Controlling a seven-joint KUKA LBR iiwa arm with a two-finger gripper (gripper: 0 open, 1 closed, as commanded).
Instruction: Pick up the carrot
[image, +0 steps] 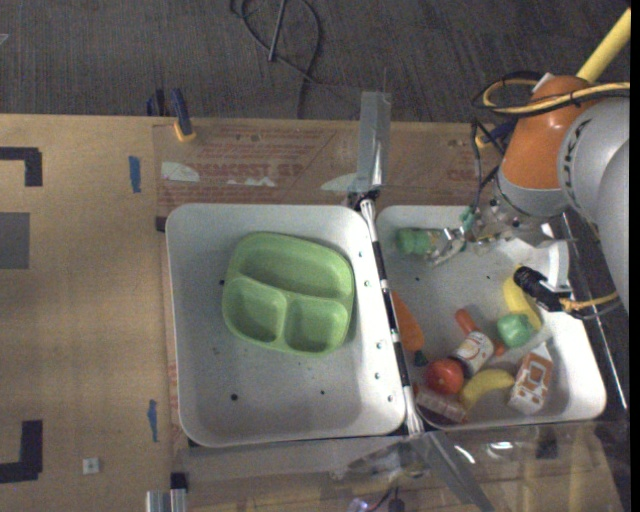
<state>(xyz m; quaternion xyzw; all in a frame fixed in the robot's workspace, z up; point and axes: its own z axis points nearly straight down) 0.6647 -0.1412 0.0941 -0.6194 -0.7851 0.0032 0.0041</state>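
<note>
While the carrot (405, 322) lies untouched against the right bin's (585, 400) left wall, the gripper (447, 243) hovers near the far edge, jaws apparently open and empty, grasp undone.

A: What lies past the bench?
B: Dark grey carpet (120, 45) along the top of the frame, with a black cable (285, 35) looped on it.
A: And the bench?
B: Tan board (80, 330), blue tape (134, 172) upper left.

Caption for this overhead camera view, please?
Gripper hovers at the right bin's far end; the carrot lies against its left wall.
</note>
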